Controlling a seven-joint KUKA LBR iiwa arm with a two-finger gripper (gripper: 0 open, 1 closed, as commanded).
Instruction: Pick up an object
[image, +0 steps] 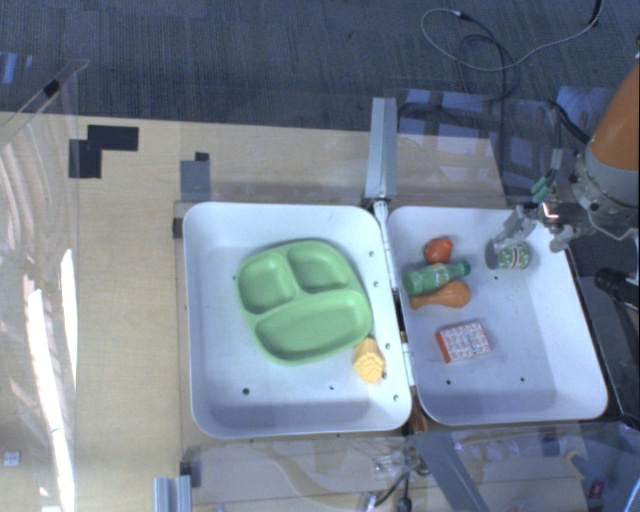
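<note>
My gripper (535, 234) hangs over the back right corner of the right bin (560, 390), its two fingers spread apart. A small green-and-white can (514, 257) sits on the bin floor just below the left fingertip (513, 230); it is not between the fingers. Further left in this bin lie a red round fruit (438, 248), a green bottle (437, 276) on its side and a tan drumstick-shaped piece (444, 295) touching it. A red-and-white box (463, 342) lies nearer the front.
The left bin (215, 400) holds a green divided plate (303, 300) and a yellow corn piece (369, 360) by its right wall. A metal divider post (380, 150) stands behind the bins. Cables (480, 45) run across the floor at the back.
</note>
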